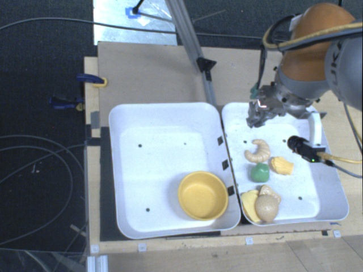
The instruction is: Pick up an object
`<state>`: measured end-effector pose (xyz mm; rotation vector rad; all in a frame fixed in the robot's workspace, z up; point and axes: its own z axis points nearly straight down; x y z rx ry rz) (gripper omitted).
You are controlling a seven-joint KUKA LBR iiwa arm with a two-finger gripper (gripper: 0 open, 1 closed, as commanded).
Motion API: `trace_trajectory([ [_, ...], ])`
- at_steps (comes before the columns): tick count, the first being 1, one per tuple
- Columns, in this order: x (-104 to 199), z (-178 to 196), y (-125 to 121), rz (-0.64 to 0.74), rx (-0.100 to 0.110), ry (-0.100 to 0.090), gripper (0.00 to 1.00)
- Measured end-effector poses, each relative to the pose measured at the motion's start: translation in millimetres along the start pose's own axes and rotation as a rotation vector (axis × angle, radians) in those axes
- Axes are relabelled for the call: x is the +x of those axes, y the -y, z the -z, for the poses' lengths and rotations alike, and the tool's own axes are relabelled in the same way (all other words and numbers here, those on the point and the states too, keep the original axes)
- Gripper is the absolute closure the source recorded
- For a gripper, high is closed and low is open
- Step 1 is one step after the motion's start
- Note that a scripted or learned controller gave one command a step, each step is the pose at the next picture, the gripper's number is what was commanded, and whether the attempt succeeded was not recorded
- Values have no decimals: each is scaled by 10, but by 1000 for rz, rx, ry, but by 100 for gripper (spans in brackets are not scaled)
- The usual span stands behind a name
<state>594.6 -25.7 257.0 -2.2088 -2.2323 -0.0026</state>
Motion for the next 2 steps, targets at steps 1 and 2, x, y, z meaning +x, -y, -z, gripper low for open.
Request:
trace_trajectory([
  [1, 429, -166, 144, -1, 1, 1, 100],
  [2, 1044, -219, 304, 0, 1, 0, 100],
])
